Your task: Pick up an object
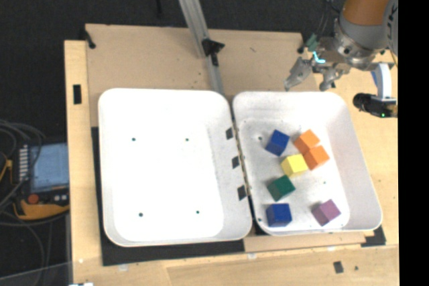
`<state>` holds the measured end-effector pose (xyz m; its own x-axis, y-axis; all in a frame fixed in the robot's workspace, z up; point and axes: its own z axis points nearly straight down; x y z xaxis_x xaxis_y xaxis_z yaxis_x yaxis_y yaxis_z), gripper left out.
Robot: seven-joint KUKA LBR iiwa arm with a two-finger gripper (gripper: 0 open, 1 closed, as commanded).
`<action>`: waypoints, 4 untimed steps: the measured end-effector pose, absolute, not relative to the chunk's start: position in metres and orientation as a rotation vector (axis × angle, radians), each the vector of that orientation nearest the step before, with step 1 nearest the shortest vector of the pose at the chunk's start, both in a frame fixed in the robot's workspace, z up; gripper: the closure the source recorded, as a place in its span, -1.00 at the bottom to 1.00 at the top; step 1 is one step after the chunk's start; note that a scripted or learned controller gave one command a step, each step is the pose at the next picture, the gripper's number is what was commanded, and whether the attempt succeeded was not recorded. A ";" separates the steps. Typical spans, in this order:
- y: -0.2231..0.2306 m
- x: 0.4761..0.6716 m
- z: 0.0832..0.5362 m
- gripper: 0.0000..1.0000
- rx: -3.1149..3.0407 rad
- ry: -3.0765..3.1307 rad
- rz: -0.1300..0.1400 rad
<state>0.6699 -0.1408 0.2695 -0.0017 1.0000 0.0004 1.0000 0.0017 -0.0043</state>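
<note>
The jaws stood apart, holding nothing, above the far rim of the right bin (348, 110), while the blocks (295, 165) lay clustered inside that bin, well below the jaws.

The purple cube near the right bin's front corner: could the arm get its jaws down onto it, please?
Probably yes. The purple cube sits apart from the other blocks, with nothing over it; the gripper hangs above the bin's far rim.

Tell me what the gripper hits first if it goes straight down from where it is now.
Probably the far rim of the right bin; the gripper hangs above it, short of the blocks. Depth is unclear.
</note>
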 end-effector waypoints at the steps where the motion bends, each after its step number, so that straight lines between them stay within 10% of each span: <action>1: -0.142 0.671 0.273 -1.00 -2.219 -2.227 0.003; 4: -0.142 0.662 0.097 -1.00 -2.225 -2.216 0.006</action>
